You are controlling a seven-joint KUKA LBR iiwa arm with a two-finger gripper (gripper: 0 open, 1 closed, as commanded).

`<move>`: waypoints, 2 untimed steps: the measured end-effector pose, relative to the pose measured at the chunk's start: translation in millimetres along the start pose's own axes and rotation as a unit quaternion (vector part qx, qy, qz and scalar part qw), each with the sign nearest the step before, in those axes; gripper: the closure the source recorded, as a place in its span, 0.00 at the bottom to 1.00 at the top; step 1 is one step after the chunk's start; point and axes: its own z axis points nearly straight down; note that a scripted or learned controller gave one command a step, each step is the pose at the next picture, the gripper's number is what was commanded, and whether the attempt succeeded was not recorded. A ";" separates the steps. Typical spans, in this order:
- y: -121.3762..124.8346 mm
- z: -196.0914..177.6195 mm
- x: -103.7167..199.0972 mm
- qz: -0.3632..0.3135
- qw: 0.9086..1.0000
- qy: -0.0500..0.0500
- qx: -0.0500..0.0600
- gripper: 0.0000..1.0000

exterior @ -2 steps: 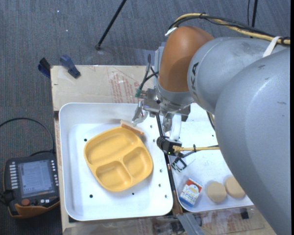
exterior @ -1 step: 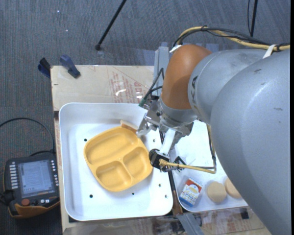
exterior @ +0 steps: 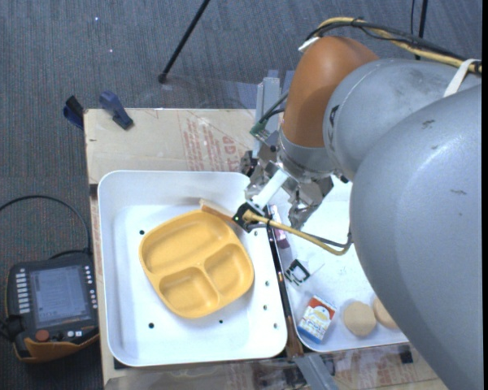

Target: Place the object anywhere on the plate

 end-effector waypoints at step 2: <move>-44.0 42.9 0.7 0.013 1.000 -0.001 0.001 0.00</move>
